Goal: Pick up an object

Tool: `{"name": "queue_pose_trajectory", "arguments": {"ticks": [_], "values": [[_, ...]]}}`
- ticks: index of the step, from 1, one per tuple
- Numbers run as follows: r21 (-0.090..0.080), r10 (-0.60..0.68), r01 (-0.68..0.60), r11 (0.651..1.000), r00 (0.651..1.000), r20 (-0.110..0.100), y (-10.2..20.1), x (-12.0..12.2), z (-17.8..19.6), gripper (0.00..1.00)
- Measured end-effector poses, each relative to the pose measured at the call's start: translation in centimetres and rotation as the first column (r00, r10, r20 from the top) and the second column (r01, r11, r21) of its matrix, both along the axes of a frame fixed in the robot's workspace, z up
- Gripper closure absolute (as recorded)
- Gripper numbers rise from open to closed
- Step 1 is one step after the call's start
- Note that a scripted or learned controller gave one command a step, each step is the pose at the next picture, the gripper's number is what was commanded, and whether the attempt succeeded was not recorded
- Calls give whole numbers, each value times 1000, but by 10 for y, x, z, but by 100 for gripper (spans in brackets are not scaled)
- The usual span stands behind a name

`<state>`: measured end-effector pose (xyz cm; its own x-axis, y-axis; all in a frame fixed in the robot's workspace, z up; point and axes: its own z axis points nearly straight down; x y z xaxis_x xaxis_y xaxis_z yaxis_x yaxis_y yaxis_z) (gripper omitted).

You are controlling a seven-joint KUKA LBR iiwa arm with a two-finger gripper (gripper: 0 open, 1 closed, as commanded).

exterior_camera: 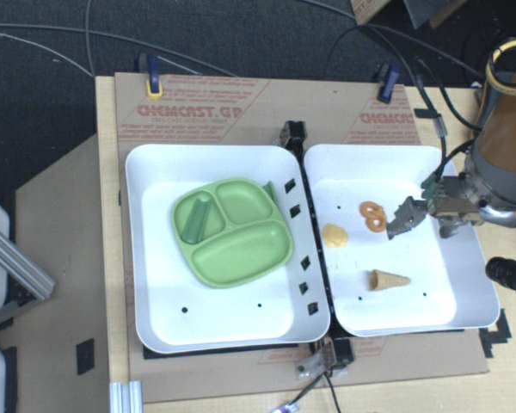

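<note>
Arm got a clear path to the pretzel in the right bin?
Probably yes. The end effector hangs just right of the pretzel, with bare bin floor between; the yellow piece and cone lie apart.

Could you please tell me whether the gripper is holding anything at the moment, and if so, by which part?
Nothing is held. The gripper hangs over the right bin just right of the orange pretzel, with nothing between its fingers.

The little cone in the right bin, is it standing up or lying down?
Lying down. The cone rests on its side on the right bin's floor, tip pointing toward the right, apart from the gripper.
</note>
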<state>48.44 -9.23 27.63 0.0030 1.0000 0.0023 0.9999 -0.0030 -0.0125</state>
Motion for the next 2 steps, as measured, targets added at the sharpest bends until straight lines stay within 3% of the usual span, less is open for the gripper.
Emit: {"name": "queue_pose_trajectory", "arguments": {"ticks": [1, 2], "values": [[-2, 3, -3, 1000, 1000, 11, 0, 2, 5, 0], [0, 3, -3, 1000, 1000, 4, 5, 1, -57, 0]]}}
